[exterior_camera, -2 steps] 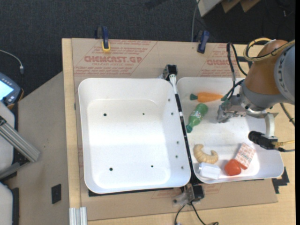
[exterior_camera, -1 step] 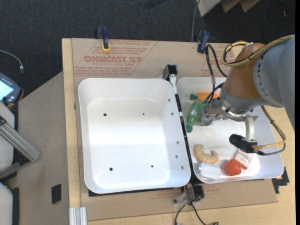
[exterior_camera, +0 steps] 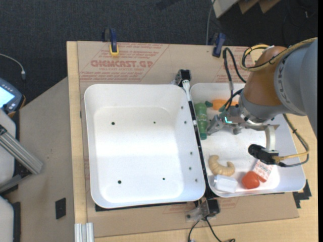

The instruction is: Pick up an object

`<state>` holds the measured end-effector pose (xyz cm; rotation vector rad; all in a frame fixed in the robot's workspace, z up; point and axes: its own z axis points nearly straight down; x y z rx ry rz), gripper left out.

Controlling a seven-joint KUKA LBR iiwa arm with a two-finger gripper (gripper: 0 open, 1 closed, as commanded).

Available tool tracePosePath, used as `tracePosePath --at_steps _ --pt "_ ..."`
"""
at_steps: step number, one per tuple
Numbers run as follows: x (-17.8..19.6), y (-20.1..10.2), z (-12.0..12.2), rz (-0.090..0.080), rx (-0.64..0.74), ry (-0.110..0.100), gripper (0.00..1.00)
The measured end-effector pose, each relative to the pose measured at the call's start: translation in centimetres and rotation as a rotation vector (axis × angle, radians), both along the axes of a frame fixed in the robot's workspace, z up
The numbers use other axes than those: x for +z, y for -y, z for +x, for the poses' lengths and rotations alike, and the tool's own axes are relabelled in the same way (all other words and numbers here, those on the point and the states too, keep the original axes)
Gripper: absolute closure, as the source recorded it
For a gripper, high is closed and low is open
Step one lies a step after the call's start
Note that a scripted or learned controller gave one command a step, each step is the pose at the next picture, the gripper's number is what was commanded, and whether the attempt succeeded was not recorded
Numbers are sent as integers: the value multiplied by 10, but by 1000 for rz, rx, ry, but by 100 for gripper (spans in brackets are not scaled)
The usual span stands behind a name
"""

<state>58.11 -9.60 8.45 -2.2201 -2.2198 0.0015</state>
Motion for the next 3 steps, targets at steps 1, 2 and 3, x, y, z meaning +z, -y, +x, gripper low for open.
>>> tracePosePath --at_steps 1,2,3 --pt "11 0 1 -1 0 2 100" --pt "106 -75 -20 1 7 9 100" --pt "223 -125 -18 1 8 16 100"
